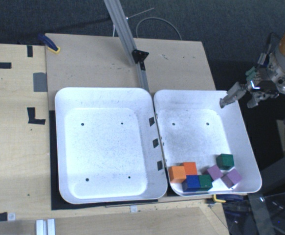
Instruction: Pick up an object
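Blocks are clustered at the near edge of the right bin (240,131): orange block (177,173), red-orange block (189,168), blue block (193,181), two green blocks (225,160), two purple blocks (231,177). All lie well apart from the gripper (240,96), which hangs over that bin's far right corner, fingers spread, holding nothing. Left bin (103,94) sits beside it on the wooden bench (83,58). Dark floor surrounds the bench.
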